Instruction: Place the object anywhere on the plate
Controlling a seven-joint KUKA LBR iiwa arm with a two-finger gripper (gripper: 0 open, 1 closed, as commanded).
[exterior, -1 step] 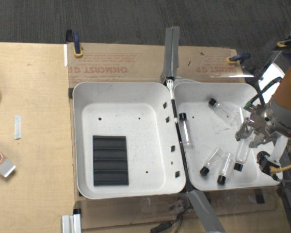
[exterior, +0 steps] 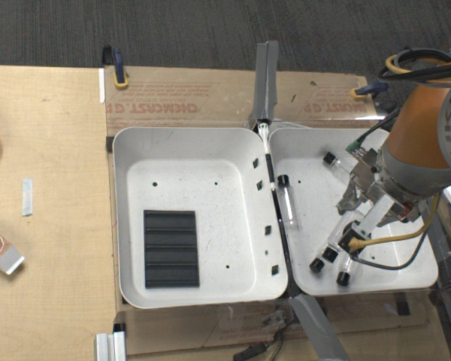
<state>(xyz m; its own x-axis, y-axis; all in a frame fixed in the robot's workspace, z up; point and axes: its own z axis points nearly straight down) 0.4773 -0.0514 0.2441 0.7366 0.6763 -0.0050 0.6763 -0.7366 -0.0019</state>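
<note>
A dark ribbed rectangular plate (exterior: 171, 249) lies flat in the left bin (exterior: 131, 201), toward its front left. In the right bin (exterior: 308, 149), a clear tube with a black cap (exterior: 286, 199) lies along the divider wall. A second small clear piece with a black end (exterior: 331, 159) rests further back. My gripper (exterior: 329, 271) hangs low over the front of the right bin, well right of the tube. Its two black-tipped fingers (exterior: 316, 264) stand apart, open, and nothing shows between them.
The grey and orange arm (exterior: 417, 145) covers the right side of the right bin, with cables trailing below it. A raised divider (exterior: 274, 216) separates the bins. On the bench to the left lie a small grey strip (exterior: 27, 198) and a wrapped block (exterior: 1, 251).
</note>
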